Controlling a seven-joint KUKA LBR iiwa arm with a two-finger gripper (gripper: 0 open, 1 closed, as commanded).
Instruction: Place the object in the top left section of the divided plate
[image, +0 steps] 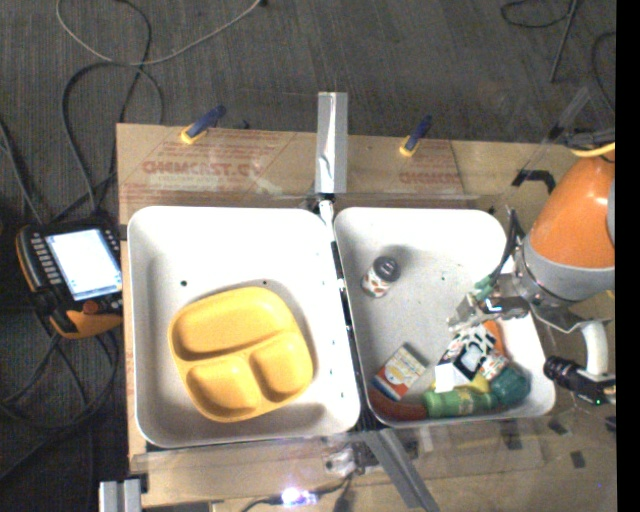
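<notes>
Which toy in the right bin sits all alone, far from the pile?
The small can. It sits by itself near the bin's top, while the others crowd the bottom corner.

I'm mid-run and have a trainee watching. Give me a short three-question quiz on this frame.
1. True or false: the yellow divided plate lies in the right bin.
2. Which bin does the gripper hover over? A) left bin B) right bin
3. Fill in: the small can stands apart from the pile, toward the right bin's ____ side.

Key: 1. false, it lies in the left bin. 2. B. 3. left, while the pile of objects crowds its lower right corner.
</notes>
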